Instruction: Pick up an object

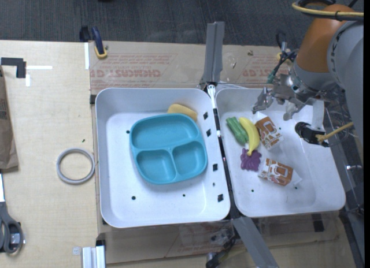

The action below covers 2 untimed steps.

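We log two white bins side by side on the bench [46, 116]. The left bin [113, 203] holds a blue tray [167, 148] with three compartments; a yellow thing [182, 110] lies touching the tray's far rim.

The right bin [312, 192] carries the loose items. A green piece [236, 129] and a banana [251, 134] lie side by side, touching, near the wall between the bins. A purple item [250, 160] sits just below the banana's near end. One orange-and-white packet [268, 132] rests just right of the banana; a second packet [276, 172] lies nearer the front, beside the purple item.

The arm [332, 41] comes in from the right, its orange band above the wrist. The pincer [276, 104] hangs over the far part of the right bin, above the first packet. Its fingers [259, 105] look spread fairly wide, and we see nothing between them.

On the bench left of the bins we note a grey ring [75, 165] and scissors [10, 231] at the edge.
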Each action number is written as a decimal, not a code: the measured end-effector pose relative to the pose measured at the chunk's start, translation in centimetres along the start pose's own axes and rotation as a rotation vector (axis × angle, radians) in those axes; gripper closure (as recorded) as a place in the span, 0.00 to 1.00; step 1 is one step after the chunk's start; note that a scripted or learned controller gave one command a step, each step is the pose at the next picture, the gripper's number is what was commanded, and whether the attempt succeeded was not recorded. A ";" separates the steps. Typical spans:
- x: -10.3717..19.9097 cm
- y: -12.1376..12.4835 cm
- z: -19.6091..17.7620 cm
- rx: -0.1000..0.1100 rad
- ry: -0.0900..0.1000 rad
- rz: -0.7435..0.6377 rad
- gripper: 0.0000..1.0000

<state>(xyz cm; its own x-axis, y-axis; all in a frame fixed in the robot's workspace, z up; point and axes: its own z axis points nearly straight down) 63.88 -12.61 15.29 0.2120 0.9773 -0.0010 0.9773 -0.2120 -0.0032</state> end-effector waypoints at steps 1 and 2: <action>1.0 -2.8 4.3 -0.001 0.000 -0.230 0.00; 1.4 -1.8 5.7 -0.009 0.001 -0.235 0.00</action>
<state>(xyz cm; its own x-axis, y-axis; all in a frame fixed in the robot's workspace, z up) 62.40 -10.84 9.56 -0.0215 0.9998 0.0002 0.9998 0.0215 0.0056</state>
